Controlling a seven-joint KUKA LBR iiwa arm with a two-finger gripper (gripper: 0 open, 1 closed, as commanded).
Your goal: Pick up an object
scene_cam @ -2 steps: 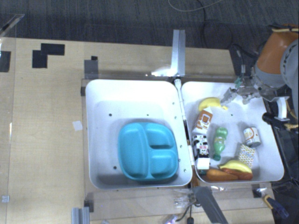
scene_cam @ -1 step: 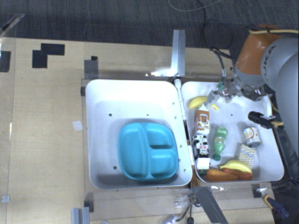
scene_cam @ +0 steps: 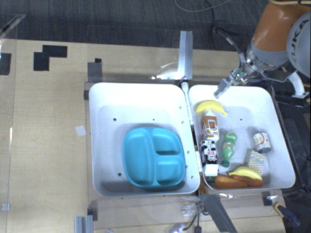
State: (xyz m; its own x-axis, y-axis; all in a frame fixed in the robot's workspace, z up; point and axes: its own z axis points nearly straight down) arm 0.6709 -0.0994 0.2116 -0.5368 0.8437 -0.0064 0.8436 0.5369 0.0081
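Bench: a pale wood-toned surface [scene_cam: 43,144] is seen, with black markings at its upper left and a dark floor beyond its far edge.

Left bin [scene_cam: 104,98]: shallow, white, rounded corners. One item is held: a blue divided tray [scene_cam: 154,156], set toward the near side and right of centre. Bare white floor is left along the bin's far wall and down its left side; the tray's right edge lies near the dividing wall.

Divider: a grey metal upright [scene_cam: 185,52] is fixed at the far end of the seam between the bins.

Right bin [scene_cam: 262,101]: shallow, white. Contents are crowded against the left wall and the near edge. Along the left wall, far to near: a yellow banana [scene_cam: 211,107]; an orange-and-white carton [scene_cam: 210,125] touching it; a black-and-white patterned carton [scene_cam: 209,155] in line below. Just beside these, a green bottle [scene_cam: 228,146]. At the near edge, a brown sausage-shaped item [scene_cam: 231,181] with a second banana [scene_cam: 245,173] lying against it. Right of these, a patterned packet [scene_cam: 255,160] and a small can [scene_cam: 261,141]. The bin's far right quarter and centre are left open.

Arm: the gripper [scene_cam: 222,89] is poised at the right bin's far rim, just beyond the first banana, apart from it. Nothing is seen between the fingers; whether they are parted or closed cannot be told, being small and blurred.
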